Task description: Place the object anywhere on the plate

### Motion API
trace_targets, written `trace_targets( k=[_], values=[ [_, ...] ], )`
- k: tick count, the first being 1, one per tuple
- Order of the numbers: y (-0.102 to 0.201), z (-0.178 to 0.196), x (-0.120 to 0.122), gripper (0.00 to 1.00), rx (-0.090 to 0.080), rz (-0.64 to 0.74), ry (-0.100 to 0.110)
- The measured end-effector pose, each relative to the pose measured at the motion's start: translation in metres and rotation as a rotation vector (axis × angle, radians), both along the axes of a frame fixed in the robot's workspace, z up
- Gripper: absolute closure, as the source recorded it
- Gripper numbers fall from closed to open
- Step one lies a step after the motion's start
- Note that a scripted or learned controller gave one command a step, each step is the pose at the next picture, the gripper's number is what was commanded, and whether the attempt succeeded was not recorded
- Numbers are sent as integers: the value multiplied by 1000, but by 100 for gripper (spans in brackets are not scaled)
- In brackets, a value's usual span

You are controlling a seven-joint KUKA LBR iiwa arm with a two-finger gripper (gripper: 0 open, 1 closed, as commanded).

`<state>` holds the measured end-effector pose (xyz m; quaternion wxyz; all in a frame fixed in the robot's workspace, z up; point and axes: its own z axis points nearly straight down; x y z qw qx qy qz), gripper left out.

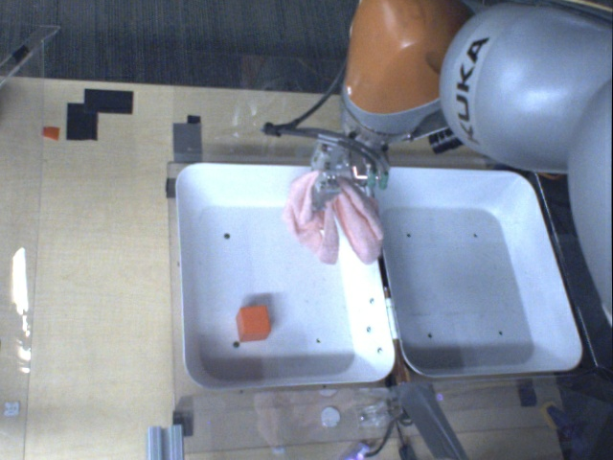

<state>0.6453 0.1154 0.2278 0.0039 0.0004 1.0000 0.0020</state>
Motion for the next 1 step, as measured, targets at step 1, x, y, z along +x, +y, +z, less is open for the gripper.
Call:
trace_targets(
  k=[1],
  values=[
    [0,0,0,0,0,0,0]
  ],
)
